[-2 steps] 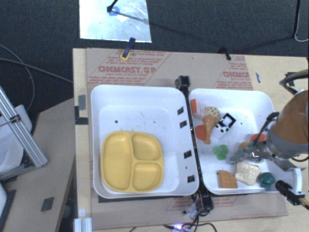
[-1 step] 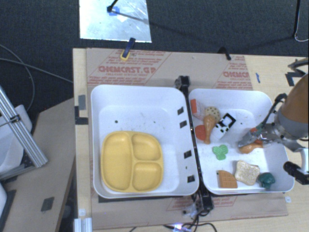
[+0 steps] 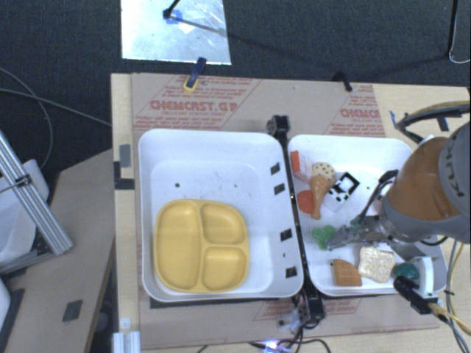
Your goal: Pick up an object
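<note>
Dark carpet all around a cardboard-topped bench [image 3: 243, 98] with two white bins. Left bin [image 3: 213, 149] has a yellow divided plate [image 3: 200, 244] at its 7 o'clock. Right bin [image 3: 368, 147] holds the toys: ice cream cone [image 3: 319, 184] near 10 o'clock, green piece [image 3: 322, 234], waffle-ish wedge [image 3: 345, 272] and toast slice [image 3: 377, 263] toward 6. Gripper [image 3: 343, 235] sits low just beside the green piece, fingers look slightly apart, nothing visibly clamped.
</note>
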Controlling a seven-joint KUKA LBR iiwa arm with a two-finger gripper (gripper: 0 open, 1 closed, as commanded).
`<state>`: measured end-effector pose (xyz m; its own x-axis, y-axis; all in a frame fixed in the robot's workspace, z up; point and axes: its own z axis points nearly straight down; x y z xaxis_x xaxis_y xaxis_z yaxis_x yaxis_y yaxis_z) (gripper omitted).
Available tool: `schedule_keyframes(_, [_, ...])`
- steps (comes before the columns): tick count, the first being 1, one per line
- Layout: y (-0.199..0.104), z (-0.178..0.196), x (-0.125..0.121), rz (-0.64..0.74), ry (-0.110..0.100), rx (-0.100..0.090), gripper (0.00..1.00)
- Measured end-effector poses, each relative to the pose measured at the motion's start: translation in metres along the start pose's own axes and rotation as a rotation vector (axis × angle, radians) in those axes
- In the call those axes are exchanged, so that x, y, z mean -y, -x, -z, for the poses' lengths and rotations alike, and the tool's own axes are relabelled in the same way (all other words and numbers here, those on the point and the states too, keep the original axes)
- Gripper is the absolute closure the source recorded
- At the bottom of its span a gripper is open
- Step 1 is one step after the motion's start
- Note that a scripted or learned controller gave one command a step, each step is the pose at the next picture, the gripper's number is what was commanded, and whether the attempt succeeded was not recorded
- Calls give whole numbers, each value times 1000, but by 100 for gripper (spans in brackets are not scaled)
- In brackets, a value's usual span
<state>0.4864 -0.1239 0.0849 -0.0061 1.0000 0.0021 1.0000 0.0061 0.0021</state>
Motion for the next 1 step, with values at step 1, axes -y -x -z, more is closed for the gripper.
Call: schedule_keyframes(1, [29, 1, -1, -6, 3, 2, 0])
